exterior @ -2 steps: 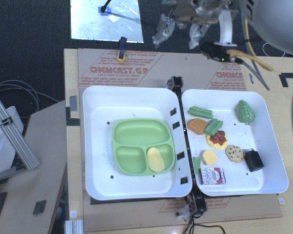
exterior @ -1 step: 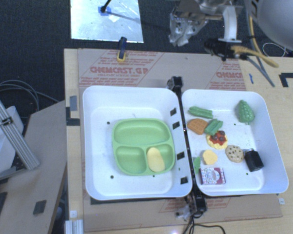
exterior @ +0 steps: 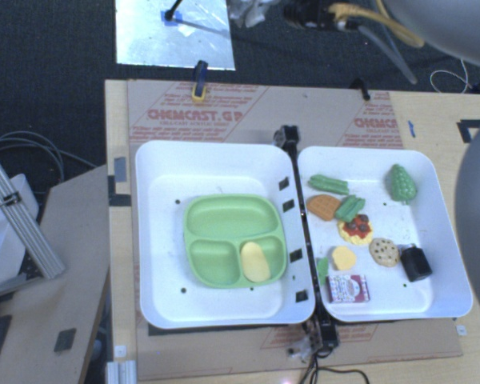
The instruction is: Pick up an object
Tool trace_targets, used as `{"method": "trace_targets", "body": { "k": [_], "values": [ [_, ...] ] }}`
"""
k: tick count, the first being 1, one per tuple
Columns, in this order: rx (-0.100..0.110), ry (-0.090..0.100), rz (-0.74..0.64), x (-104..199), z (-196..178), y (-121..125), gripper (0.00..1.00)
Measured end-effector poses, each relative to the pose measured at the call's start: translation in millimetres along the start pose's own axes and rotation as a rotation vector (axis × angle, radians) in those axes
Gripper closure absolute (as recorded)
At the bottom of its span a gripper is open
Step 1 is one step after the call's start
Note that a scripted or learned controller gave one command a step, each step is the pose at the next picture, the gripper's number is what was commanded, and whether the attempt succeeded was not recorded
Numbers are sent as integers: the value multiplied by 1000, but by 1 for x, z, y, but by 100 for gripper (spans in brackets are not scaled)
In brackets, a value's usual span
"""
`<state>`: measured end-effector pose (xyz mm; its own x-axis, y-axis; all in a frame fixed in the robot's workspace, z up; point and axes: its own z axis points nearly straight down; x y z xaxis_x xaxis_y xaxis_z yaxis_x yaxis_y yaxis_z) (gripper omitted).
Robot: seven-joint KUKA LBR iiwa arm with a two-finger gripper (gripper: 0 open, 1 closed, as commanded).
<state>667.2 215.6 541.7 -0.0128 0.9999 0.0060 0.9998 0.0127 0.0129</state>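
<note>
Worktop under two white bins: right bin (exterior: pixel 448 214) carries the toys, a cookie (exterior: pixel 383 251) near centre, black block (exterior: pixel 415 263) at its four o'clock, green cluster (exterior: pixel 401 182) at twelve. Left bin (exterior: pixel 156 238) holds a green tray (exterior: pixel 224 230) with yellow piece (exterior: pixel 256 262). Pincer state: cannot tell.

Brightness: we see an evenly lit scene, the two white bins (exterior: pixel 368 306) brightest, near washed out.
Light source: we judge it overhead and diffuse.
Shadows: we find soft, short ones under the green tray (exterior: pixel 234 238) and the black block (exterior: pixel 416 263).
Glare: we note a pale sheen on the metal sheet (exterior: pixel 174 20) at top.
Focus: we see the grey arm (exterior: pixel 478 214) at the right edge as a blurred mass; small toys look soft.
Colour: we notice a faint bluish cast.
</note>
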Motion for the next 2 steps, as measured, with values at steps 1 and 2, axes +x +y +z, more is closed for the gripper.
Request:
{"method": "trace_targets", "body": {
  "k": [1, 2],
  "values": [
    [29, -10, 6, 20, 180, -46, 100],
    [-8, -2, 15, -32, -6, -37, 100]
  ]
}}
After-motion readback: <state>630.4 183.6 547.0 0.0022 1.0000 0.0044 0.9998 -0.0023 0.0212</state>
